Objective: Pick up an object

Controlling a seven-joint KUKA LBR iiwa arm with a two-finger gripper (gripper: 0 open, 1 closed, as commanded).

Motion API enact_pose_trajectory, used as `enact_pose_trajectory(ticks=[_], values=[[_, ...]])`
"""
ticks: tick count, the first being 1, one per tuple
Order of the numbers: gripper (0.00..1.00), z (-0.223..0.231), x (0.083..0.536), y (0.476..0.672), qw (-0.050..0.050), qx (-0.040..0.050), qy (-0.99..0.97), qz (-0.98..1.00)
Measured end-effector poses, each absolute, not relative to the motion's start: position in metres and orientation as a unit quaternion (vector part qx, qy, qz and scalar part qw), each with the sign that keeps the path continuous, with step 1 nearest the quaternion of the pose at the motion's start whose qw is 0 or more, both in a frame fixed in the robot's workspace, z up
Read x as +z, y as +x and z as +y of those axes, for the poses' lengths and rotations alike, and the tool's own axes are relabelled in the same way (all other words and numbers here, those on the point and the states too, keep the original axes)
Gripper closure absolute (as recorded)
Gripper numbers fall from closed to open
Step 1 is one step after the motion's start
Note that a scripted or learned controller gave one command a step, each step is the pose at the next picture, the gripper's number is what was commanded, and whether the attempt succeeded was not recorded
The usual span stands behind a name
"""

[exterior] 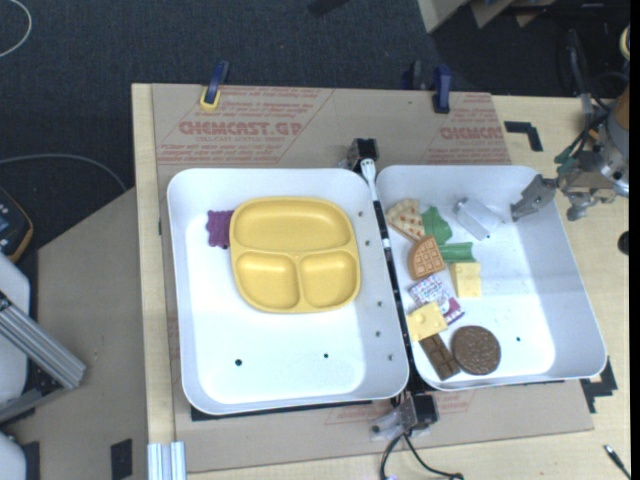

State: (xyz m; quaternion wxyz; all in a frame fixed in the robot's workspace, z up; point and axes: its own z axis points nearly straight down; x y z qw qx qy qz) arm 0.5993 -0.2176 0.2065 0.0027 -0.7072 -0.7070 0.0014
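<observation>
**Gripper at the right bin's edge, play food waiting**

The gripper hangs over the right bin's upper right rim; whether it is open or closed I cannot tell. Going left to right: a purple piece beside the yellow divided tray in the left bin, then a waffle, cheese cube and brown cookie. These look light, stiff and slick; the cube's flat sides seem the surest hold
</observation>
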Motion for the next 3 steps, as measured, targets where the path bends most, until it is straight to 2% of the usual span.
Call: enact_pose_trajectory(ticks=[3], values=[[0.00,-0.208,0.083,0.601,0.002,0.0012,-0.707,-0.708]])
